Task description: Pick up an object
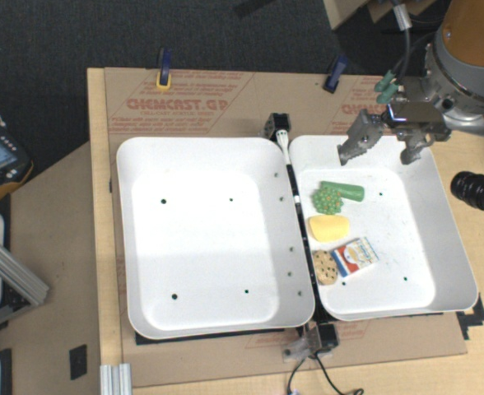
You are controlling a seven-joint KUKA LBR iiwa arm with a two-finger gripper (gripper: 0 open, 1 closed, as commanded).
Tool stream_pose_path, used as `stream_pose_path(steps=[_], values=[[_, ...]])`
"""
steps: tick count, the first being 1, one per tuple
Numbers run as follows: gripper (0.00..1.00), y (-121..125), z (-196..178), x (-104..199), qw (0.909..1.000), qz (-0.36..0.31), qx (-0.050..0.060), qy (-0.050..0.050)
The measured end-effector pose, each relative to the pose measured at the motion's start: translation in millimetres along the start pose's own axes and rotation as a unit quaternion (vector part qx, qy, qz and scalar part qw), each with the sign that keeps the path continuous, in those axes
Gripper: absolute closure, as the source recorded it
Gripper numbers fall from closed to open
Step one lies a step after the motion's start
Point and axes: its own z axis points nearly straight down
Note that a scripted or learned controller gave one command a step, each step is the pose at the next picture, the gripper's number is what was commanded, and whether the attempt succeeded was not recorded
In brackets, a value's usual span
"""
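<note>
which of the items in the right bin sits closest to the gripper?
The green vegetable toy. It lies at the top of the cluster, just below the open gripper; the yellow piece and the cookie packet lie farther down the bin.

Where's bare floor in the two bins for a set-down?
The left bin floor is bare wall to wall. In the right bin, the right half is bare. Crowded: the strip along the divider, with green toy, yellow block and cookie packet. The end effector hovers open over the top edge.
</note>
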Motion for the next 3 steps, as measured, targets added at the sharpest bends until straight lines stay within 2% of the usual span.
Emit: stream_pose_path(steps=[1,2,3], values=[[1.00,0,-14,-5,1.0000,0.004,-0.005,-0.001],[1.00,28,48,-2,1.0000,0.005,0.000,-0.001],[1.00,-11,47,59,1.0000,0.000,-0.001,0.000]])
